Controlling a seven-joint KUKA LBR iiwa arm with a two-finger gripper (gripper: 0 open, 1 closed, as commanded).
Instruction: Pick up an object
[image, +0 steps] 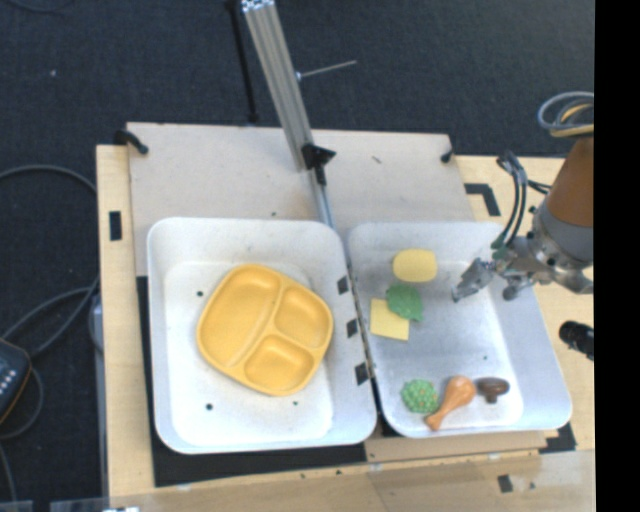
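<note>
The right bin (525, 340) holds several toy foods. A yellow rounded piece (414, 265) lies at the back, with a green leafy piece (405, 300) and a flat yellow slice (389, 321) just in front of it. Along the bin's front wall sit a green broccoli (419, 395), a tan drumstick (450, 399) and a brown mushroom (492, 387). My gripper (490, 287) hangs over the bin's back right part, to the right of the yellow rounded piece. Its fingers are spread open with nothing between them.
The left bin (180, 400) carries a yellow divided tray (265, 328). A slanted metal pole (290, 100) rises from behind the seam between the bins. Cables run over the dark floor on the left.
</note>
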